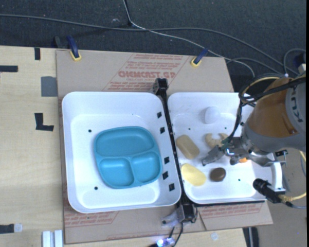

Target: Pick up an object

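- Partly, the right bin (195,103) was covered by the grey arm (272,122), which hid its right wall and whatever lay beneath the wrist.
- A small orange thing (242,160) just beside the claw was too small to make out.
- Whether the claw (216,155) was clenched or released could not be told; its dark tip pointed left, low over the bin's middle, and nothing showed plainly between its fingers.
- The left bin (77,107) held a blue divided tray (127,156) near its middle.
- The right bin held a white ball (212,115) at the far side, a tan oblong piece (187,146) near the left wall, a pale lumpy piece (214,138) just beyond the claw's tip, a yellow lump (194,175) at the near left, and a brown round piece (218,175) just beside it.
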{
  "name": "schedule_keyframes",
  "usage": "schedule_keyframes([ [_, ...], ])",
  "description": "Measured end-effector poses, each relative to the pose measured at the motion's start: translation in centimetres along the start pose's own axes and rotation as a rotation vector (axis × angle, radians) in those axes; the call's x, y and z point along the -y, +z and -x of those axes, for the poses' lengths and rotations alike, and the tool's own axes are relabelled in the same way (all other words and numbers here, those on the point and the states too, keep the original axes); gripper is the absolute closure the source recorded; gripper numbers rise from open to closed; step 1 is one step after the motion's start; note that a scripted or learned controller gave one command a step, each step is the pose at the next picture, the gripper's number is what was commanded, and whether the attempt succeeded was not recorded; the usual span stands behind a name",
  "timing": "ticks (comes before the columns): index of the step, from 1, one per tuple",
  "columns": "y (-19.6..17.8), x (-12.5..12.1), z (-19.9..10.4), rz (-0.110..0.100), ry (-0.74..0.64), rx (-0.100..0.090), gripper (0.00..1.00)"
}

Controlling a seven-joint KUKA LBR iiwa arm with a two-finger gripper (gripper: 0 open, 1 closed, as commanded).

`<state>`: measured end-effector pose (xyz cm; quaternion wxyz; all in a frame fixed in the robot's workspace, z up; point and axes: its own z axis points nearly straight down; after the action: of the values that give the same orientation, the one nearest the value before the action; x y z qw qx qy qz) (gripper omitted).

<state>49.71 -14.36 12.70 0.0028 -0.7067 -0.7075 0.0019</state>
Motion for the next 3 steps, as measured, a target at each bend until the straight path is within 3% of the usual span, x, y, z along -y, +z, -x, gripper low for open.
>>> schedule_keyframes([
  [1,4.4,0.0,0.0,0.006,0.001,0.002,0.00],
  [2,3.1,-0.1,0.0,0.009,0.001,0.004,1.00],
  [3,-1.8,-1.1,-0.2,0.009,-0.001,0.002,1.00],
])
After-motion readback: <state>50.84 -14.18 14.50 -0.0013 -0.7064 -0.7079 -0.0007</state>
